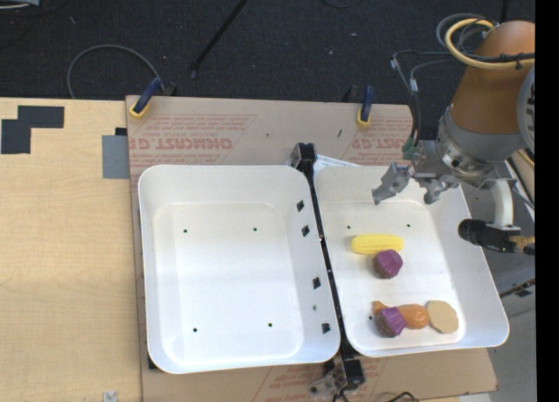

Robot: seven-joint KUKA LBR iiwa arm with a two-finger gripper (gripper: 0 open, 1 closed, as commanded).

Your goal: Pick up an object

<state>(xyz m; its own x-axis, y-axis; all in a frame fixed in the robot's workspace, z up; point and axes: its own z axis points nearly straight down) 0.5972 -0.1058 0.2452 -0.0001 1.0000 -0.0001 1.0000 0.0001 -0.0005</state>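
Note:
In the right bin (476, 269) lie a yellow corn-like piece (377, 243) and, touching its near side, a purple lump (388, 263). Near the front wall sit a second purple piece (389, 322), an orange piece (416, 315) and a tan round piece (443, 316), all pressed together in a row. My gripper (410, 190) hovers over the far part of the right bin, beyond the corn-like piece. It is open, with its fingers spread wide and nothing between them.
The left bin (157, 217) stands beside the right one, with a black divider strip (316, 252) between them. Both rest on a cardboard sheet (227, 129) held by a yellow clamp (144, 101) and a blue clamp (365, 107) at its far edge.

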